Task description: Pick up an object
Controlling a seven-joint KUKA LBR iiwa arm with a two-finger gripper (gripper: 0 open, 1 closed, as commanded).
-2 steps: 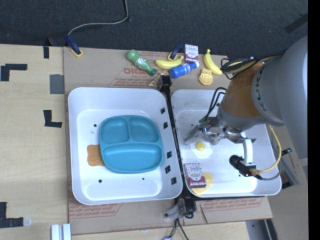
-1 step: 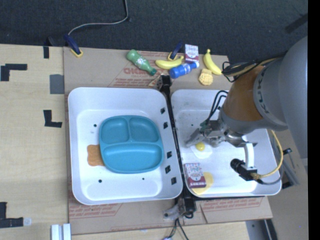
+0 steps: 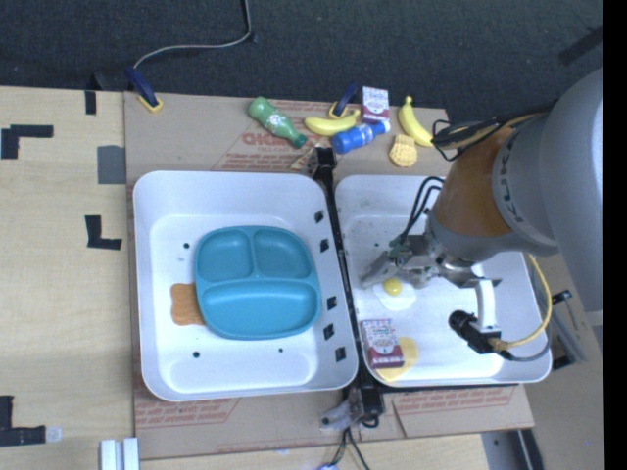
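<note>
My gripper (image 3: pixel 389 267) hangs low in the right bin (image 3: pixel 509 365), its metal fingers spread and pointing left, just above a small fried egg toy (image 3: pixel 394 290) with a yellow yolk. Nothing sits between the fingers. At the bin's front left corner lie a small red-and-white carton (image 3: pixel 378 336) and a yellow piece (image 3: pixel 397 356) under it. The grey arm with its orange band (image 3: pixel 475 199) covers the right part of that bin.
The left bin (image 3: pixel 157 262) holds a blue divided plate (image 3: pixel 258 282) with an orange piece (image 3: pixel 183 305) poking out at its left. Behind the bins on the cardboard lie a green bottle (image 3: pixel 276 121), two bananas (image 3: pixel 330 123), a blue bottle (image 3: pixel 354 138), a carton (image 3: pixel 375 103) and a corn piece (image 3: pixel 403 150).
</note>
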